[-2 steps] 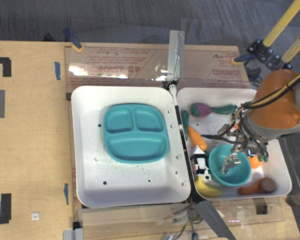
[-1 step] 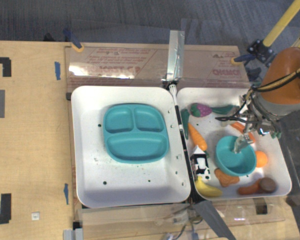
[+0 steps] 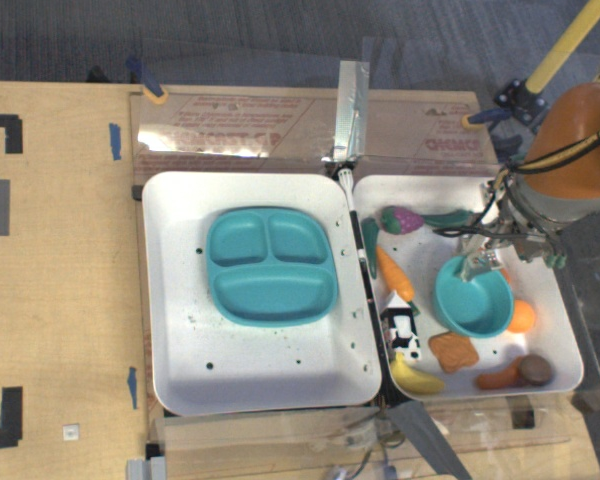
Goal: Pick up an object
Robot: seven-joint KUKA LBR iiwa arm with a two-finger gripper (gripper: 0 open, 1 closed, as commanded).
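Teal bowl (image 3: 474,301) sits in the right bin (image 3: 565,313); jaws hover at its rim, their state unclear.

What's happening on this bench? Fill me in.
A grey robot arm reaches in from the right over the right bin, its gripper down at the rim of a teal bowl. Around the bowl lie toy foods: a carrot, a banana, an orange. The left bin holds a teal divided plate. Nothing looks lifted yet.
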